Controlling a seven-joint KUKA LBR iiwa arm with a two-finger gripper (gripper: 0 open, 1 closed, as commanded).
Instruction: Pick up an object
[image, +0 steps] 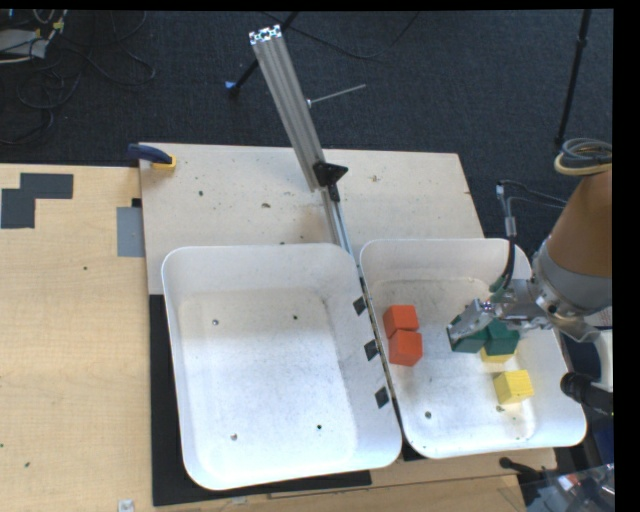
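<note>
Yellow block (513, 385) lies nearest you in the right bin (440, 445), just beside a green block (500, 342). Your hand (468, 333) sits low over that green block; its grip can't be judged. Two orange blocks (403, 334) touch near the divider.

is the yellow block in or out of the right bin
In. The yellow block lies on the right bin floor, near its front right corner.

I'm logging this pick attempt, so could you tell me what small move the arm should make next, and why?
Probably lower the gripper straight down a little: it sits right at the green block in the right bin, with the yellow block just beyond, and no grasp is visible yet.
</note>
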